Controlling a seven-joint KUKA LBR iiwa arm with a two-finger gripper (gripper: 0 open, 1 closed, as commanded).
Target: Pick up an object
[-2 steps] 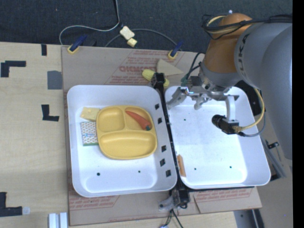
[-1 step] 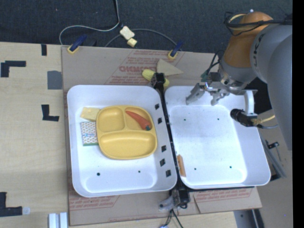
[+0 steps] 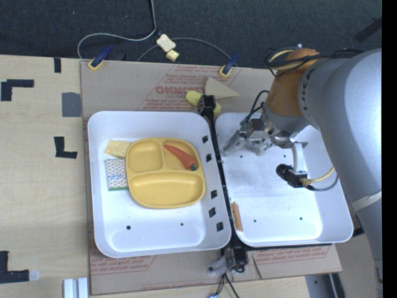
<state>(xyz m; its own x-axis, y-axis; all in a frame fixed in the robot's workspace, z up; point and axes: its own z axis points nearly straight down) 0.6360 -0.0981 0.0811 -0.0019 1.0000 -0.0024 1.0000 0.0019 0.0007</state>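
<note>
My gripper [image 3: 245, 140] hangs low over the far left corner of the right bin [image 3: 279, 210], with nothing visibly in it. A thin orange stick [image 3: 236, 216] lies along that bin's left wall, well in front of the gripper. In the left bin [image 3: 155, 228] sits a yellow divided plate [image 3: 164, 188], with a red pepper-like piece [image 3: 182, 155] in its far right compartment. A pale yellow wedge [image 3: 116, 148] and a blue-patterned packet [image 3: 115, 174] lie beside the plate's left edge.
The grey arm [image 3: 347, 117] covers the right bin's far right side, and a black cable fitting [image 3: 291, 176] hangs from it. A black clamp [image 3: 208, 104] and a yellow item [image 3: 194, 96] sit behind the bins' shared wall. Cables run across the cardboard.
</note>
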